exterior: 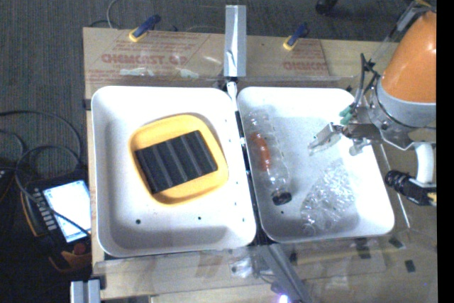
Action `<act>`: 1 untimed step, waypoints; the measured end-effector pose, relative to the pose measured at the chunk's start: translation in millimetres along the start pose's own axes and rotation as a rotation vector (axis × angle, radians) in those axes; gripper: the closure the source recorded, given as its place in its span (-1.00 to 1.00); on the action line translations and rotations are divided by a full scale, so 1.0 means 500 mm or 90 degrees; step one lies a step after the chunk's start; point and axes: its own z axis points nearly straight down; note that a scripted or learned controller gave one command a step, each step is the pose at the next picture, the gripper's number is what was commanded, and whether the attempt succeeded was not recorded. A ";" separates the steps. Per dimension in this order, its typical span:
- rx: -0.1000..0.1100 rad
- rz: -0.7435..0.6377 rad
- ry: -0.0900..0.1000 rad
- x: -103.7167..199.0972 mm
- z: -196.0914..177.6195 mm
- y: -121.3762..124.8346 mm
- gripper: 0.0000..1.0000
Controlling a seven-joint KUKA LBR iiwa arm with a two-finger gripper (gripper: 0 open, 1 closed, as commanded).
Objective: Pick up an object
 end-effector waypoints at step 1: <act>0.001 -0.009 0.000 0.059 0.182 -0.050 -1.00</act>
